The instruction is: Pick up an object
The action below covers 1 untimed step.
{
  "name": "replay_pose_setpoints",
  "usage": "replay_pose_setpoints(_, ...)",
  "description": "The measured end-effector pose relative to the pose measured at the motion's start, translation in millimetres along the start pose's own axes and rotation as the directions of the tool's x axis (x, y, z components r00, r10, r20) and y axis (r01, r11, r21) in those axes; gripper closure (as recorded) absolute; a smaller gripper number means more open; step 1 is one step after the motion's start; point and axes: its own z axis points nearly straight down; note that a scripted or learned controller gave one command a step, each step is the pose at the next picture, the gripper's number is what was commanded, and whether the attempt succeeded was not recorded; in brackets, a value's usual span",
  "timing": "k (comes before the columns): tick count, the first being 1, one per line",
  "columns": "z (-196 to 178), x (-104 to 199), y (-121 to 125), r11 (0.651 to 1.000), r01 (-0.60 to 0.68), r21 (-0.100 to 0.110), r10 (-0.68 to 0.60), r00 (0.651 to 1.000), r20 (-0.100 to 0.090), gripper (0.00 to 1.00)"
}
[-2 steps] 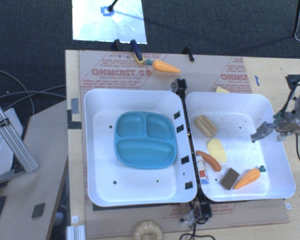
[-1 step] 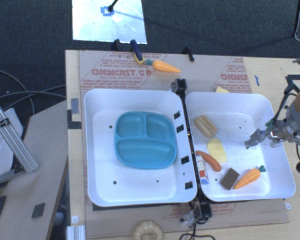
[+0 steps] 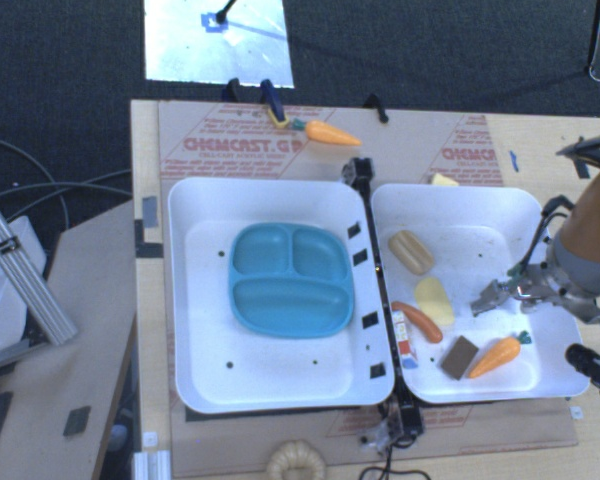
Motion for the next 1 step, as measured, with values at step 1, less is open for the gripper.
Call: replay_pose_setpoints(1, 21.2, 0.5, 0.5, 1.0, 0.0, -0.002, 0.0, 1.0, 0.001, 0.0)
